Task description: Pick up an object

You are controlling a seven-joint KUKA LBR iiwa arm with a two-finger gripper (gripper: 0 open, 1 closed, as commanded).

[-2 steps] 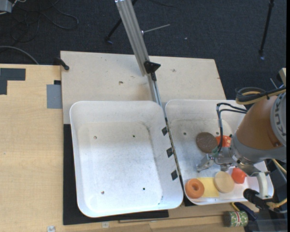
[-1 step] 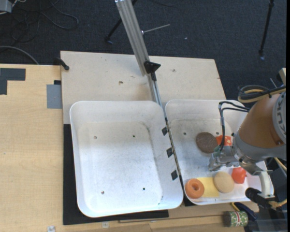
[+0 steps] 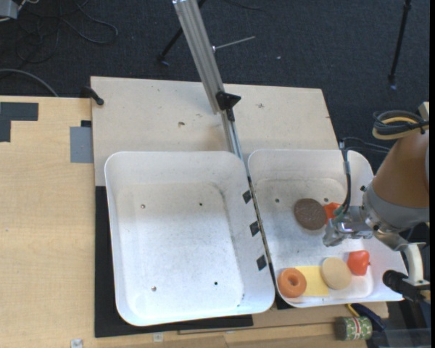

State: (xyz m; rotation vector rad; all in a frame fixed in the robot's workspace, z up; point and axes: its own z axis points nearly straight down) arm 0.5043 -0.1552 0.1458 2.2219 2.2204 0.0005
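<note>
One arm (from right), hand (image 3: 338, 232) low over right bin (image 3: 290, 167)

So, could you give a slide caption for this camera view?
Gripper above right bin beside brown disc; orange ring near front.

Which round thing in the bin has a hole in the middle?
The orange ring at the right bin's near edge. The brown disc and tan round piece look solid.

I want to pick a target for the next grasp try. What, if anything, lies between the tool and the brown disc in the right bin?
Nothing visible does. The tool hangs just right of the brown disc, with bare bin floor between them. A small orange piece sits by the disc's right edge, close to the tool.
</note>
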